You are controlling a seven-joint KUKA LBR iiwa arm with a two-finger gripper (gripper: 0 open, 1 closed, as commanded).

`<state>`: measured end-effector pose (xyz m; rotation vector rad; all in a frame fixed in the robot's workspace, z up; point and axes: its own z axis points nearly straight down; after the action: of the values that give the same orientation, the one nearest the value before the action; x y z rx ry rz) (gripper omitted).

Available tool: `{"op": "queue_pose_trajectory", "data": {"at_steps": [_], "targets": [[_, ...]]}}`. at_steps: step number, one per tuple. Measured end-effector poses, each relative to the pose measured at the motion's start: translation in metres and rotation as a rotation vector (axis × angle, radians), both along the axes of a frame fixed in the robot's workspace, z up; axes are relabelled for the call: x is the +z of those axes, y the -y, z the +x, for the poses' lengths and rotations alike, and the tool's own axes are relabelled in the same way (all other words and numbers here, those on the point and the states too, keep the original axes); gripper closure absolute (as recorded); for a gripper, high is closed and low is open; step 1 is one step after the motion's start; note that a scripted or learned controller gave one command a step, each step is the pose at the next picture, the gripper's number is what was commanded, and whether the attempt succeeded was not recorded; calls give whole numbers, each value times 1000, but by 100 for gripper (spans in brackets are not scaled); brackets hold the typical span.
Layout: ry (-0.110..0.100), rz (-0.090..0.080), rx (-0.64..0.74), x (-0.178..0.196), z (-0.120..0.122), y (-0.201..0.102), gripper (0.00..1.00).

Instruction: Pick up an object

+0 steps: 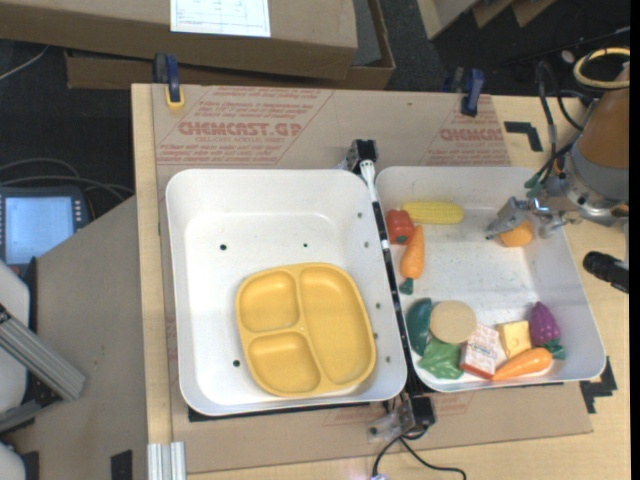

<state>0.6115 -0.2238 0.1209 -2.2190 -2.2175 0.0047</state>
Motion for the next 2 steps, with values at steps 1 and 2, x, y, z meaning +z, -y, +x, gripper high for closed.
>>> {"op": "queue_pose_trajectory", "data": {"at_steps": [1, 2], "targets": [[7, 4, 4, -29, 44, -8, 0], [9, -2, 0, 30, 19, 0, 0]]}}
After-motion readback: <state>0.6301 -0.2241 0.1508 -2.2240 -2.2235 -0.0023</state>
